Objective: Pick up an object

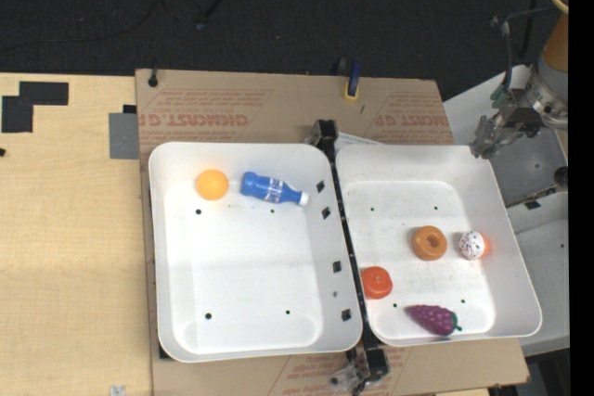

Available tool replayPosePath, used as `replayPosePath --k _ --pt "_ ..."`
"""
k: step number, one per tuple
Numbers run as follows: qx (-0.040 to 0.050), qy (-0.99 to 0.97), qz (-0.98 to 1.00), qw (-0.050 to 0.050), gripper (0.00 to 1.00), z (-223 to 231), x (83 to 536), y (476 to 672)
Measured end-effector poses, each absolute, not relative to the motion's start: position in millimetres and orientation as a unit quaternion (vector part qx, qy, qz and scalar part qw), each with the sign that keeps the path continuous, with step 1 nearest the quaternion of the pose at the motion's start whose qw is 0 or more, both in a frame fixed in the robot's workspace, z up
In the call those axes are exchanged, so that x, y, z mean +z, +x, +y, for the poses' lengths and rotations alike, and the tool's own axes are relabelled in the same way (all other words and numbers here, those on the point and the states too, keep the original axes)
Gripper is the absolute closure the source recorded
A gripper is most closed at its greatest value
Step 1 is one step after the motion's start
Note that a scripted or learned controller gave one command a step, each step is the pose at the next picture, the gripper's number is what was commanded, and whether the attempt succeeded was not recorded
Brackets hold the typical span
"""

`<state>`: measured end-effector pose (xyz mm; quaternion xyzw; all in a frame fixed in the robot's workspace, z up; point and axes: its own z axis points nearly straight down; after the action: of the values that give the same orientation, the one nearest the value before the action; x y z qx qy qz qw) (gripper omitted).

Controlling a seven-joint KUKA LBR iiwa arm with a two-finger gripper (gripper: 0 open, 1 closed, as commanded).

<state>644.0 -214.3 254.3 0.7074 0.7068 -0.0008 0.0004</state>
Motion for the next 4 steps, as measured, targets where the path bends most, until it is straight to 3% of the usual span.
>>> replayPosePath --k 3,4 --pt "-0.0005 0.707 0.707 0.000 1.00 -176.2 268.2 643.6" --pt "-0.0005 0.707 0.707 0.000 1.00 -201.9 264.1 644.2"
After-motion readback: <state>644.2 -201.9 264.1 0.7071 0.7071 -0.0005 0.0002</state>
